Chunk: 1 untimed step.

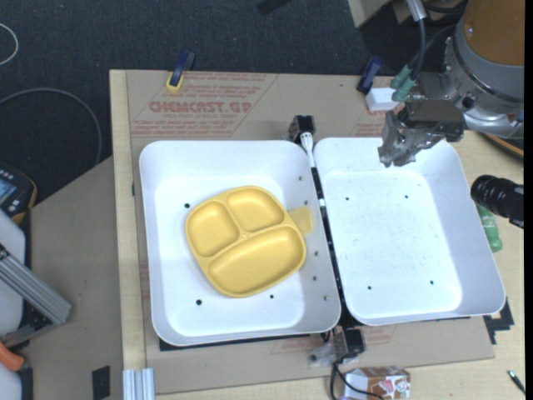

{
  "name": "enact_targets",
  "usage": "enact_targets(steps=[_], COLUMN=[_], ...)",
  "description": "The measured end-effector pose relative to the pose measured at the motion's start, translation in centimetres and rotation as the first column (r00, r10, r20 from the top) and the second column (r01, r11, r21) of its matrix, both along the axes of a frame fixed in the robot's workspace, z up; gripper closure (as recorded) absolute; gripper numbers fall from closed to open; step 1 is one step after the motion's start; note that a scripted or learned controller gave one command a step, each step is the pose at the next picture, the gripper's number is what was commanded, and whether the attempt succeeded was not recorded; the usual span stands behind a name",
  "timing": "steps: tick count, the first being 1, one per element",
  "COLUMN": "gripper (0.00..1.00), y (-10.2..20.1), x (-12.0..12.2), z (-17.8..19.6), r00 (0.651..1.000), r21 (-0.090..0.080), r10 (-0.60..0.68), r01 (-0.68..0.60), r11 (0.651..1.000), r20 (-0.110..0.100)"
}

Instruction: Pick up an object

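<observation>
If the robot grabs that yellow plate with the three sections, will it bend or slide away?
The yellow plate looks like moulded plastic, so probably stiff and light. It lies flat and wide in the left bin, so it likely won't roll, but its smooth rim may slip from the gripper.

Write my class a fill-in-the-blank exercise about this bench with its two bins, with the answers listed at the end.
1. The plate in the left bin is coloured ____.
2. The plate is divided into ____ compartments.
3. The gripper hangs over the far edge of the ____ bin.
4. The plate lies in the ____ bin.

Missing words: yellow; three; right; left
</observation>
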<state>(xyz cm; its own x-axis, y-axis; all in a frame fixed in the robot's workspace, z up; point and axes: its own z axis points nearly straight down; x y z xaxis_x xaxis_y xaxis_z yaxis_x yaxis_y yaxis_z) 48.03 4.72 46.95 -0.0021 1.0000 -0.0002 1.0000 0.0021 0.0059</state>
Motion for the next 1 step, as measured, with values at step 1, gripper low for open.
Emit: enact_targets(steps=[1], gripper=[1.00], y=[6.42], x=[-0.13], z=[-0.55], r00=[1.000], r21=[0.001], r10=[0.006], r01=[-0.006], r11=[1.000], r20=[-0.006])
